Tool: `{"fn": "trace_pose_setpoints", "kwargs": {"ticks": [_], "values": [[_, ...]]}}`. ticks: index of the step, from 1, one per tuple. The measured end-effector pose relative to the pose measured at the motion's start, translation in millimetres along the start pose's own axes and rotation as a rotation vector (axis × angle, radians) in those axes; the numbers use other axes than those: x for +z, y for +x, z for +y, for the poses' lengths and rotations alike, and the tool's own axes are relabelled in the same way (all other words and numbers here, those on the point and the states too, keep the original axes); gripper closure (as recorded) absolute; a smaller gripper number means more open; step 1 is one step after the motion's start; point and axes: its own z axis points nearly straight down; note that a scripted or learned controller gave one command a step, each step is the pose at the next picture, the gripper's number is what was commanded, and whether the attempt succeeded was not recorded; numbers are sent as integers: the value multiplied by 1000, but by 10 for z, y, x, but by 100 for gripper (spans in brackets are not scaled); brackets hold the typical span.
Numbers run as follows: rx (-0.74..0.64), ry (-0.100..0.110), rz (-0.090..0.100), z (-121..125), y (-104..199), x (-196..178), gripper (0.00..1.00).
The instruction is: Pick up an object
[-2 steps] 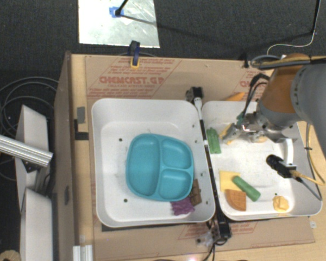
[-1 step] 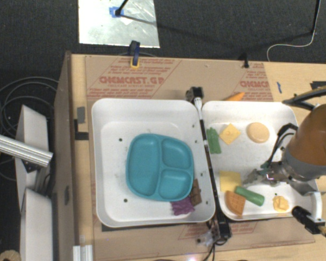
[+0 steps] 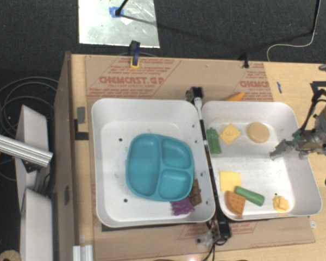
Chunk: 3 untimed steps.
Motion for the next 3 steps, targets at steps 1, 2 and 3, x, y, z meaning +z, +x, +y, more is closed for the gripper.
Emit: {"fn": "trace_pose_setpoints", "kwargs": {"ticks": [1, 2, 3], "values": [[-9, 10, 9, 810, 173, 797, 0], [-9, 6, 7, 1358, 430, 912, 0], [-9, 5, 4, 1354, 400, 789, 100]]}}
